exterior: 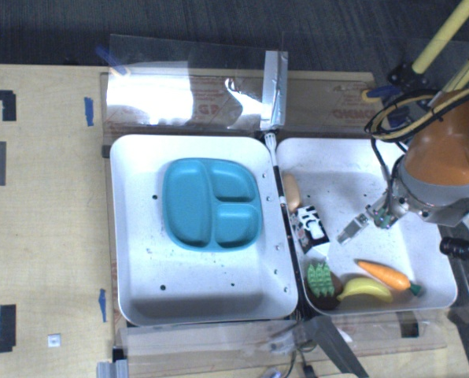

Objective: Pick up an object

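while the arm (pixel 443 160) reached in from the right over the right bin (pixel 341 160), its gripper (pixel 359 225) hung above the bare middle of that bin's floor with nothing between its fingers; whether the fingers stood wide or narrow could not be told at this size. the things to pick lay in that bin: a carrot (pixel 384 275) and a banana (pixel 366 290) toward the near wall, a green bristly piece (pixel 320 279) just left of the banana, a black-and-white packet (pixel 308 226) against the divider side, and a tan piece (pixel 289 191) beyond it, close to the left wall. the carrot looked the best target, since it lay nearest the gripper and its upper side faced open floor. closing across its narrow width, not along its length, seemed wisest, with the descent kept toward its thicker middle so the fingers would not nudge the banana, which lay just beside it. room was tight along the near wall and the corner where the green piece sat; the centre and far half of the bin offered free space for approach and lift. the left bin (pixel 132 211) held a blue divided tray (pixel 212 203), well apart from all this.
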Controlling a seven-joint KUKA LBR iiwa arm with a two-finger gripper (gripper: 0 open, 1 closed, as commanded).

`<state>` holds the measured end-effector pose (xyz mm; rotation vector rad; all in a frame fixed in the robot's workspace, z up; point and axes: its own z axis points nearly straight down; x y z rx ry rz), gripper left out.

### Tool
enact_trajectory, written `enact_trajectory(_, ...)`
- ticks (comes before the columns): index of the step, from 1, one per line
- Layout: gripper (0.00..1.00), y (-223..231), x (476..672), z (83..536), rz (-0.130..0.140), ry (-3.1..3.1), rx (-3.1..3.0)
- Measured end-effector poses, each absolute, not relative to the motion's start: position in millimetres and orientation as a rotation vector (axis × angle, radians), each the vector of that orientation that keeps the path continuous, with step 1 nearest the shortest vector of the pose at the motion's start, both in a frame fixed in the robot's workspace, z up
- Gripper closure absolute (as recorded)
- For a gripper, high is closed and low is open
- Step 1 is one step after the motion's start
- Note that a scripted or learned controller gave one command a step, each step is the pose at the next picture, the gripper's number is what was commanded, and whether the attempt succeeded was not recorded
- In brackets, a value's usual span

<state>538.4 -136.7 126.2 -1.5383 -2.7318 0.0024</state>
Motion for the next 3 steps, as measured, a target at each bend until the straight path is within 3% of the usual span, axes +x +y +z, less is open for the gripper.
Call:
enact_trajectory(1, 0.00, -112.4, 582.3, 118.6, 0.001, -2.632, -1.710)
enact_trajectory(2, 0.00, -120.1, 610.8, 136.6, 0.002, -2.627, -1.719)
enact_trajectory(3, 0.00, -141.9, 547.8, 92.3, 0.005, -2.680, -1.622)
